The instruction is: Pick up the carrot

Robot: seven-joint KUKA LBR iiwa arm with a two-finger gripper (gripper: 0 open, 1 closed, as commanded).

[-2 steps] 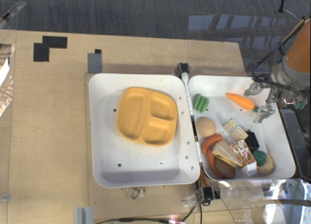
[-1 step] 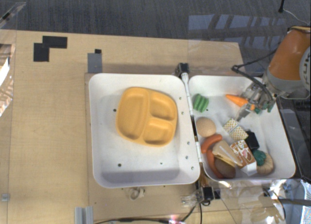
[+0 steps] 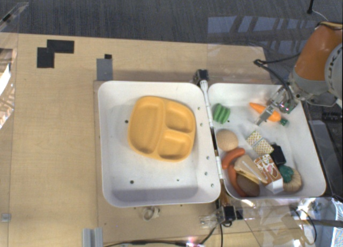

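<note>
The carrot (image 3: 259,107) is small and orange with a green tip (image 3: 283,122). It lies in the upper part of the right bin (image 3: 313,149). My gripper (image 3: 277,106) reaches in from the right and sits directly over the carrot's middle, covering part of it. From this angle I cannot make out whether it touches the carrot or hovers just above it.
A green item (image 3: 221,113) lies left of the carrot. Below it are a beige ball (image 3: 226,140), a sausage (image 3: 232,157), small boxes (image 3: 261,145) and other toy food. In the left bin (image 3: 112,187) sits a yellow divided plate (image 3: 161,128).
</note>
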